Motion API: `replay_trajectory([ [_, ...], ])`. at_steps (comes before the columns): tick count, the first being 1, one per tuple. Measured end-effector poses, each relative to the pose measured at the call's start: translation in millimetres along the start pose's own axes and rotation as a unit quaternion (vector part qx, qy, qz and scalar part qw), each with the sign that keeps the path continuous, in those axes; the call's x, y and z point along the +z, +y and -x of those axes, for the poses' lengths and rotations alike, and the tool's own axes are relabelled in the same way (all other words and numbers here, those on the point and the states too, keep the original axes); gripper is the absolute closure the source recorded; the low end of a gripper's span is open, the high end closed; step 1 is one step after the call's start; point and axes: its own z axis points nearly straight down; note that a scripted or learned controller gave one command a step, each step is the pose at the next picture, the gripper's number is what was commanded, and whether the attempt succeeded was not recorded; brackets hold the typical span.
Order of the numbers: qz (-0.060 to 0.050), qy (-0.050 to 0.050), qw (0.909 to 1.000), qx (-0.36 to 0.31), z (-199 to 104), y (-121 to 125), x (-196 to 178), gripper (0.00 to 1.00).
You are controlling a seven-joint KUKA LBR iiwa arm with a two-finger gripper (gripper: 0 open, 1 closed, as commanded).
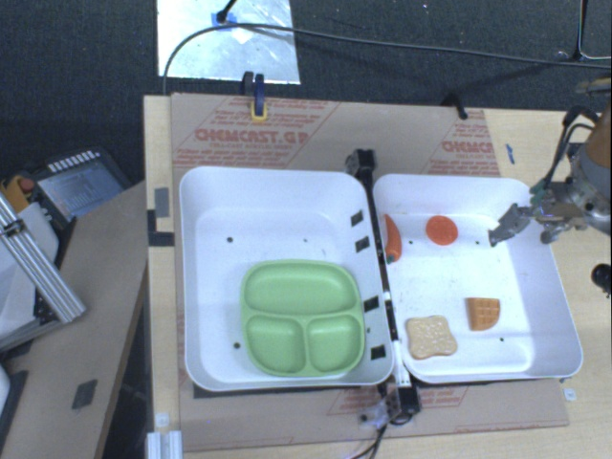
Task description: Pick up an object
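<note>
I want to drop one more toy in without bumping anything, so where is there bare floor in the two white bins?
Left white bin: bare along the back half, behind the green three-compartment plastic plate. Right white bin: bare in the middle, between the round orange-red disc and the tan toast slice. Crowded: its front, with the small orange waffle square, and the divider side by the orange carrot-like stick.

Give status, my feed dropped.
Gripper over right bin's far right edge, holding nothing. Orange disc nearest, untouched. Nothing between.
</note>
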Motion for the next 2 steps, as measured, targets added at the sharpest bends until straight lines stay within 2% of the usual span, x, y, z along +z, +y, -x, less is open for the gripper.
replay_trajectory([
  [1,0.006,-0.001,1.0,-0.002,-1,3,-7,0.0],
  [2,0.005,-0.001,1.0,-0.001,3,-3,37,0.0],
])
